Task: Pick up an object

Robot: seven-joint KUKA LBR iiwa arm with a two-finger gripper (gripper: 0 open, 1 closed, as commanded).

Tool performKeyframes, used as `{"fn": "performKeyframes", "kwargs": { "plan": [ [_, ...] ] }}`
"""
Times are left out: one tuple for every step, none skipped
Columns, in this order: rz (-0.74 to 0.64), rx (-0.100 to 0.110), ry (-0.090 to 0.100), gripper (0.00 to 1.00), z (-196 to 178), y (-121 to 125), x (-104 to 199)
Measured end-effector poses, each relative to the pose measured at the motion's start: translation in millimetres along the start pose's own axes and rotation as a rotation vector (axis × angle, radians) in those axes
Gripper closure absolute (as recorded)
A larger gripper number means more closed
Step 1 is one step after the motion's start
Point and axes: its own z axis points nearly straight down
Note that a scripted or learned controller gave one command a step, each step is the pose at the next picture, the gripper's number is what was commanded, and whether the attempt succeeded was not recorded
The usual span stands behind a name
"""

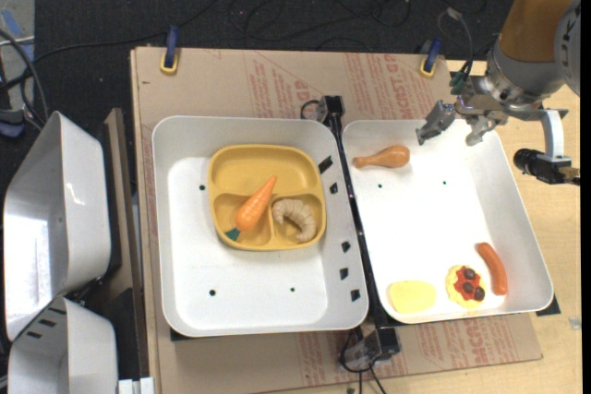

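Grey two-finger gripper (455,126) above far edge of right white bin (517,198), fingers spread, nothing held. Nearest target: tan plastic drumstick (384,159), lying just left of the gripper. Risk: rounded body rolls off fingertip, or finger strikes bin wall.

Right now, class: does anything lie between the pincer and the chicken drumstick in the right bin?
Nothing visible does. The pincer hangs open at the right bin's far edge, and only bare white bin floor separates it from the drumstick.
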Motion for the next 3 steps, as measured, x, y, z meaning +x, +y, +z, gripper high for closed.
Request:
{"fn": "performKeyframes", "kwargs": {
  "plan": [
    [-0.002,-0.013,-0.002,0.0,-8.9,2.7,0.4],
    [-0.001,-0.01,-0.002,0.0,34.9,1.4,-3.3],
    [0.0,-0.009,-0.001,0.0,97.0,-2.6,-8.1]
  ]
}}
